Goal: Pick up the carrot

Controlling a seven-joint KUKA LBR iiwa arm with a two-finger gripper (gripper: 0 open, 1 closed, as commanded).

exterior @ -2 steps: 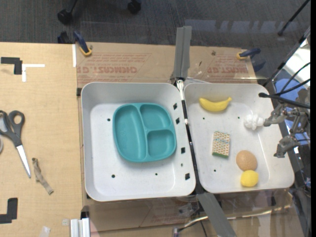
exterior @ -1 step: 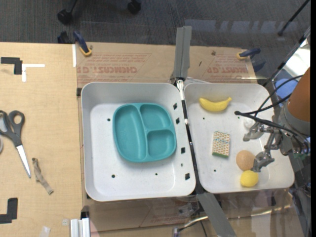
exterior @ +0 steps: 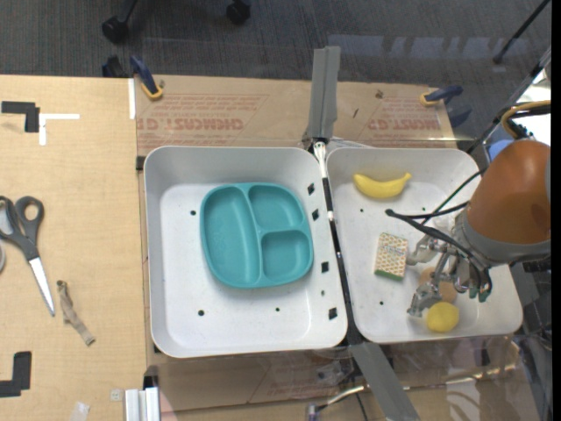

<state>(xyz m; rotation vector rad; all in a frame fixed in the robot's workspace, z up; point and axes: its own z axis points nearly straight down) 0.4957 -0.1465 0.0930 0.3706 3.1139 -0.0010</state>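
Looking down on the right bin [exterior: 361, 301], we find the gripper [exterior: 436, 289] low over its front right part, with the orange band of the arm [exterior: 519, 193] just behind it. A small orange patch [exterior: 429, 275] shows among the gripper's metal parts. We take it for the carrot, though most of it is covered. We judge that it lies directly under the gripper or a little to its left, not off to one side. We cannot read its long axis, nor can we tell whether the gripper is spread or closed, since cables and brackets hide its working end.

Room is tight. A round yellow fruit [exterior: 442, 317] sits just beside the gripper on the near side, close to the bin's front wall. A patterned block [exterior: 392, 256] lies just to the left. The banana [exterior: 382, 185] is well apart, at the far wall. The bin's right wall is near as well, so open room is mostly toward the middle of the bin floor.

We judge that the coming move turns on whether the carrot is truly caught. A straight lift seems safest, since a sideways shift could nudge the yellow fruit or the block. The left bin [exterior: 175, 310], with its teal divided plate [exterior: 257, 235], plays no part.
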